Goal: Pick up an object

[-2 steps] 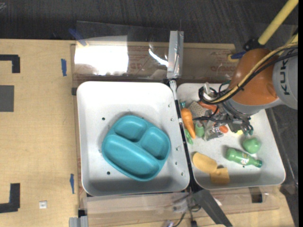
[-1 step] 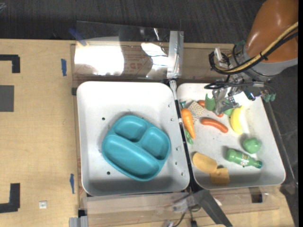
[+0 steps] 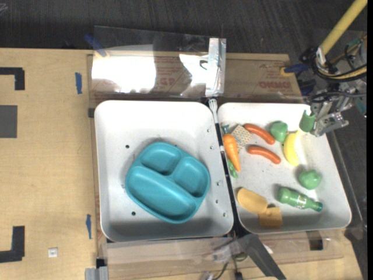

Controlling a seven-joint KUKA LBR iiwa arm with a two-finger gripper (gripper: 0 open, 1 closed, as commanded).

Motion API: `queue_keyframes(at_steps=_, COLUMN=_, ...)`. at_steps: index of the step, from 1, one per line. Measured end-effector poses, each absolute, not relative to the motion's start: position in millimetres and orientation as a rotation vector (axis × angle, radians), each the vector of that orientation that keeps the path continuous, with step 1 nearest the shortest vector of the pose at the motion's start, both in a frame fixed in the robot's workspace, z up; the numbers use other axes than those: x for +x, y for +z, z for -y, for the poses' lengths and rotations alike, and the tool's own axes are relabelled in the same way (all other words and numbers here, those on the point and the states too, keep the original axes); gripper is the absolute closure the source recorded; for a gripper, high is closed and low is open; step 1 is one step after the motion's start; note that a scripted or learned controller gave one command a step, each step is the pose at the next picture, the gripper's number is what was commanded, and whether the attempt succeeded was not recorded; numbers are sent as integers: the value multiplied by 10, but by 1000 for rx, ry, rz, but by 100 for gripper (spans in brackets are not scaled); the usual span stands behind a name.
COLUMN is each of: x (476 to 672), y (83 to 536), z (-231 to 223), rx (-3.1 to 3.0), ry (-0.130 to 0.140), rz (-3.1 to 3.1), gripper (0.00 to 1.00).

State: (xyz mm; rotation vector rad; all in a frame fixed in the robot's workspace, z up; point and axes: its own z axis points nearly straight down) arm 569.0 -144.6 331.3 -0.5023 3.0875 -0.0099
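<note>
White plastic all over: two shallow bins side by side on the worktop (image 3: 46, 156). Left bin (image 3: 111, 127) at 9 o'clock, carrying just a teal divided plate (image 3: 168, 181). Right bin (image 3: 329, 174) at 3 o'clock, packed with toy food: carrot (image 3: 231, 147) along its 9 o'clock wall, two red-orange sausages (image 3: 259, 133) (image 3: 263, 154) just beside it, a green ball (image 3: 279, 130) and a yellow piece (image 3: 291, 147) touching toward 1 o'clock, another green lump (image 3: 309, 178) at 4 o'clock, green bottle (image 3: 298, 199) lying flat at 5 o'clock, tan chunk (image 3: 252, 200) and brown block (image 3: 270, 216) down at 6 o'clock.

Claw (image 3: 323, 120) parked over the right bin's 2 o'clock rim, with a small green bit (image 3: 307, 122) right up against it. Honestly can't tell whether wide, narrow, or clamped on that bit; too small and cluttered.

Looks like the grab stage, outcome unclear. Next, probably: lift straight up to see if the green bit comes along; otherwise go again for something with space around it, like the bottle.
</note>
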Motion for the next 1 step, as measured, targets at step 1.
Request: queue_keyframes(at_steps=1, x=6236, y=2796, z=1240, rx=-635, ry=0, rz=-3072, gripper=100)
